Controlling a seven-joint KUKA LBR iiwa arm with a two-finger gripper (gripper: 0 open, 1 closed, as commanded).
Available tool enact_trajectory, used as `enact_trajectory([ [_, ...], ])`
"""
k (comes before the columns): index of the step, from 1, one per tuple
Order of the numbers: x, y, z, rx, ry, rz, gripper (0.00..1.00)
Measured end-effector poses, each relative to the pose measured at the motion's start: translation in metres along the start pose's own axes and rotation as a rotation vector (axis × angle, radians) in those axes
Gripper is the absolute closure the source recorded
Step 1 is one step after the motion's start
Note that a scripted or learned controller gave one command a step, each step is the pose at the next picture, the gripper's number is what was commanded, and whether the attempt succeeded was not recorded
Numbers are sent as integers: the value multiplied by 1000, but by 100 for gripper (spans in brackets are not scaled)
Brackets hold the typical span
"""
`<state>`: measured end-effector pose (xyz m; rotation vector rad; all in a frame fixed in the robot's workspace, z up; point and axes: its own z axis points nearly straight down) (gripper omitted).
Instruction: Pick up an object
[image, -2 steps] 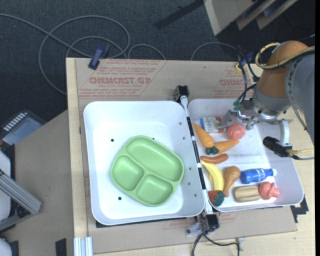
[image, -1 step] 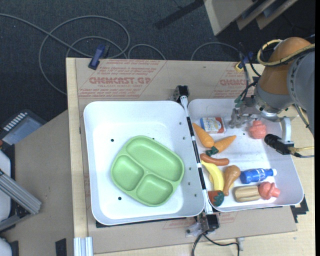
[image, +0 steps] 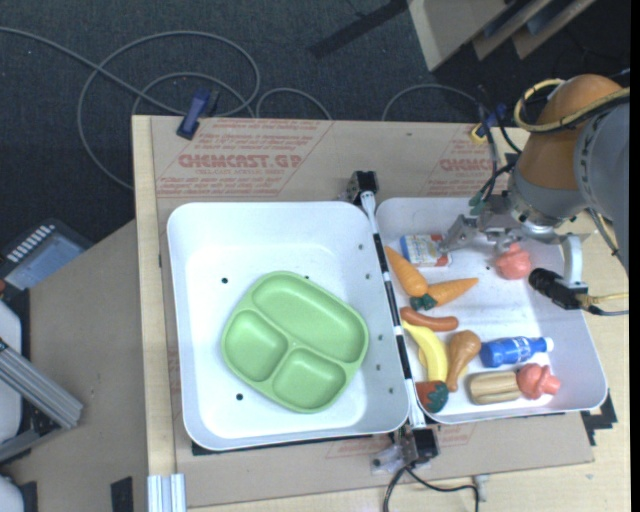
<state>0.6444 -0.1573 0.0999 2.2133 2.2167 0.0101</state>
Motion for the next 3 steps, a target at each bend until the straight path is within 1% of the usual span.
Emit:
enact_trajectory([
  [1, 11, -4, 10, 1, -3, 2, 0],
  [2, 31, 25, 11, 2, -1, 0, 0],
  [3, -16, -19, 10, 2, 0, 2, 0],
])
